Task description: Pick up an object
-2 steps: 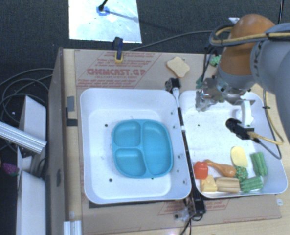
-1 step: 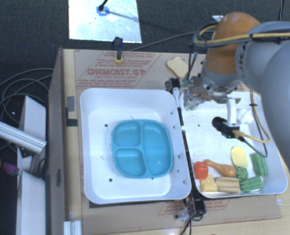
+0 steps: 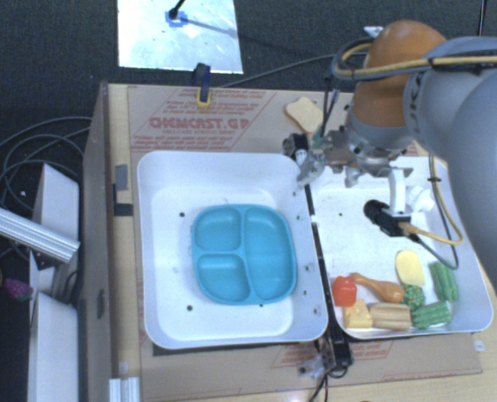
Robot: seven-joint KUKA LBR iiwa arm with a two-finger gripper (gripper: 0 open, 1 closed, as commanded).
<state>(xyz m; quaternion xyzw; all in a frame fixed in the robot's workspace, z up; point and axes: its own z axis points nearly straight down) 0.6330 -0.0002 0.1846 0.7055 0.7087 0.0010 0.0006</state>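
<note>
The left bin [image 3: 160,224] holds one thing, a blue divided plate [image 3: 244,254], lying flat and face up near its middle. Flat and wide as it is, it probably offers little for a two-finger grab except at its rim.

On the cardboard beyond the bins, a tan slice-shaped piece [image 3: 305,113] lies outside both, so it is likely not a target.

The gripper [image 3: 311,164] hangs at the far end of the wall between the two bins, just over the far left corner of the right bin [image 3: 349,249]. Whether it is open or closed cannot be told at this angle, and nothing can be seen held in it.

The likely things to pick are toy foods crowded along the right bin's near edge, well apart from the gripper: a red piece [image 3: 344,291], a yellow block [image 3: 359,315], an orange carrot-like piece [image 3: 380,288], a tan roll [image 3: 390,315], a pale yellow oval [image 3: 410,268], a broccoli floret [image 3: 413,296], and two green pods [image 3: 443,281]. Several of them touch, so a clean grasp of one looks hard. The pick appears not yet begun, and the arm would have to come nearer and down.
</note>
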